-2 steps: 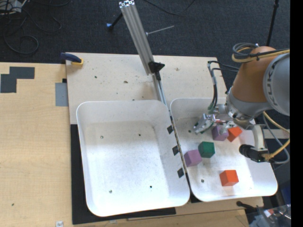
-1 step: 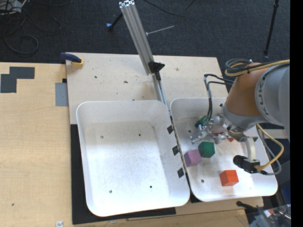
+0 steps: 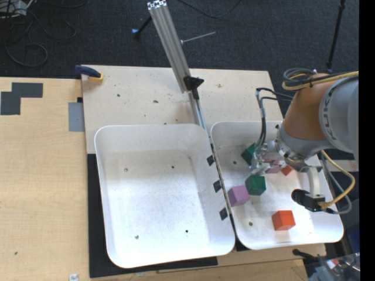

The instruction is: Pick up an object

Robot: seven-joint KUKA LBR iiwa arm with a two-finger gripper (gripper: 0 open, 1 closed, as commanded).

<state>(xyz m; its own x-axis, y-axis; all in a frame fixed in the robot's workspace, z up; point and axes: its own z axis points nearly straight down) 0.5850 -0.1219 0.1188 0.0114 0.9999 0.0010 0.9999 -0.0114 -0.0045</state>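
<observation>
Arm low in the right bin, over the blocks; grasp step, nothing lifted yet.

Gripper (image 3: 262, 164) sits just above a green block (image 3: 255, 184), a second green block (image 3: 249, 153) at its far side. Whether the fingers are apart or together: cannot tell. A purple block (image 3: 238, 195) lies near the divider, an orange block (image 3: 283, 220) well apart toward the near rim of the right bin (image 3: 328, 233). Next, as I judge it: close on the nearest green block, then lift straight up.
</observation>
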